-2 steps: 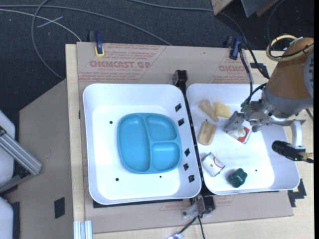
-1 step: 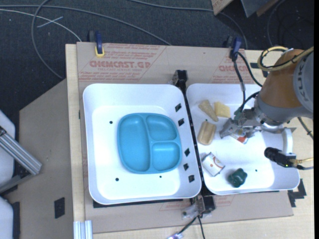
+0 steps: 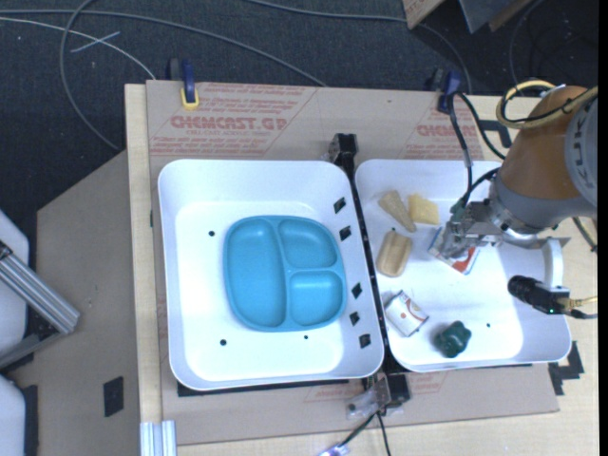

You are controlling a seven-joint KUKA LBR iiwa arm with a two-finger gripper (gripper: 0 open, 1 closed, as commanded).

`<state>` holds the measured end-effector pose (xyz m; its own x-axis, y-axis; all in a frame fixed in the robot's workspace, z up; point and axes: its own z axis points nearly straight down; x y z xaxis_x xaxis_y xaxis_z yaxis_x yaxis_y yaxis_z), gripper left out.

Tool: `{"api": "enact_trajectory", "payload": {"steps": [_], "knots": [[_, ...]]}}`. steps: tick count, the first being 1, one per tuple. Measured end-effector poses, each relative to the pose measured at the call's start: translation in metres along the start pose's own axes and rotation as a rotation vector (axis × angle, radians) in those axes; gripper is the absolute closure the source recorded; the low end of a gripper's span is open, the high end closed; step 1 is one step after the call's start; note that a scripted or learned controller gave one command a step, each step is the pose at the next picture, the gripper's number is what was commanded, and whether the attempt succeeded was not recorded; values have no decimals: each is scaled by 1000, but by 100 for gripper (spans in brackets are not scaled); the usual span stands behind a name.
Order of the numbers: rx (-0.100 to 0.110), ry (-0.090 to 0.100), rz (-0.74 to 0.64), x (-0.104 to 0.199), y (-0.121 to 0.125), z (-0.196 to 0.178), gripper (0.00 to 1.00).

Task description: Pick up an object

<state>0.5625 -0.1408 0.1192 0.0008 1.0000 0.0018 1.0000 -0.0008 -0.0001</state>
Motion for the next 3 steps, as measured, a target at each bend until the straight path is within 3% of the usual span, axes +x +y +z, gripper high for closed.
{"api": "enact_trajectory", "payload": {"steps": [2, 3], "knots": [[-8, -3, -3, 9, 17, -121, 100], [-3, -2, -2, 9, 18, -141, 100]]}}
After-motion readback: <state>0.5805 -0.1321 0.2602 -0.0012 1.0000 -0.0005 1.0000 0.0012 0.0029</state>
